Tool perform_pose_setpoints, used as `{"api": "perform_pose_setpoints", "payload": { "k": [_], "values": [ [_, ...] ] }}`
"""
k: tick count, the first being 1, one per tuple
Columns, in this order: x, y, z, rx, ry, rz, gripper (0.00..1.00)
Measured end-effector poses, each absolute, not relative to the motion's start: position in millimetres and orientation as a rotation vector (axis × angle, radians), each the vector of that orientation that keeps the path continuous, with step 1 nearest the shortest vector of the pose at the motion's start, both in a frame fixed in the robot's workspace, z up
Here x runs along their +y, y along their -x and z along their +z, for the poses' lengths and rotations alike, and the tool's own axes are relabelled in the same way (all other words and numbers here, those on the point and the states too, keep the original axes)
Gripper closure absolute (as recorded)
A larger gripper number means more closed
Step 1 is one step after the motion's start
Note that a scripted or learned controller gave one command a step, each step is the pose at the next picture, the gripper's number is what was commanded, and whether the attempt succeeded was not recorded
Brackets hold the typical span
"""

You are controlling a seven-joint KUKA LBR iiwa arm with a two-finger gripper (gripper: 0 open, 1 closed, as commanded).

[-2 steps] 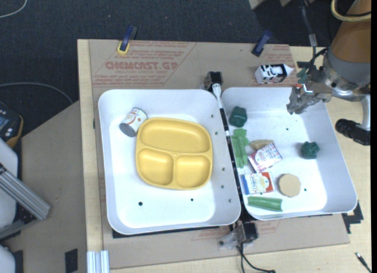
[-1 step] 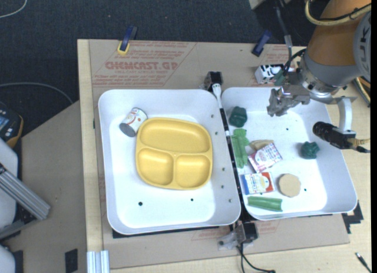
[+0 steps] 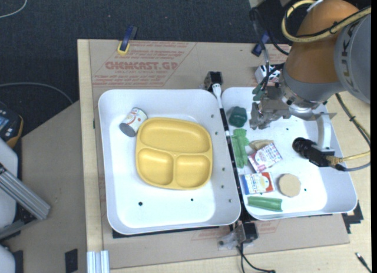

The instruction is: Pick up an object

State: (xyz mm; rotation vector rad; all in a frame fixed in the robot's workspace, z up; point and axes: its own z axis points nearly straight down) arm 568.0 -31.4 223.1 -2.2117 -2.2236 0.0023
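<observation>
- White, shallow and side by side, the left bin (image 3: pixel 112 148) and the right bin (image 3: pixel 339 190) sit on a pale board (image 3: pixel 88 89) printed with red lettering.
- Grey, with an orange band above the wrist, the arm (image 3: pixel 318 48) reaches in from the right and hangs over the far part of the right bin.
- Its gripper (image 3: pixel 259 121) points down just right of a dark green lump (image 3: pixel 237 115). Whether it is released or clenched cannot be told, and nothing shows in its grasp.
- Every loose thing that could be picked lies in a bin.
- Along the right bin's left wall lies a long green pod (image 3: pixel 240 147).
- Beside the pod is a pale packet (image 3: pixel 266 155), with a red and blue packet (image 3: pixel 258 182) nearer the camera.
- A tan disc (image 3: pixel 289 185) lies right of that packet.
- A flat green strip (image 3: pixel 264 203) lies at the near edge.
- A yellow divided plate (image 3: pixel 174 152) fills the middle of the left bin.
- A small cup (image 3: pixel 133 121) lies tipped on its side at the plate's far-left corner.
</observation>
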Motion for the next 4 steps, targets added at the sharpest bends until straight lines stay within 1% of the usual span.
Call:
{"api": "perform_pose_setpoints", "payload": {
  "k": [1,2,3,4],
  "values": [
    [28.8,-555.2,220.0,-2.226,2.210,0.001,1.00],
    [45.1,-546.2,217.5,-2.222,2.216,0.003,1.00],
    [53.9,-547.5,229.7,-2.225,2.220,-0.004,1.00],
    [44.4,-547.8,218.1,-2.218,2.221,0.004,1.00]
  ]
}}
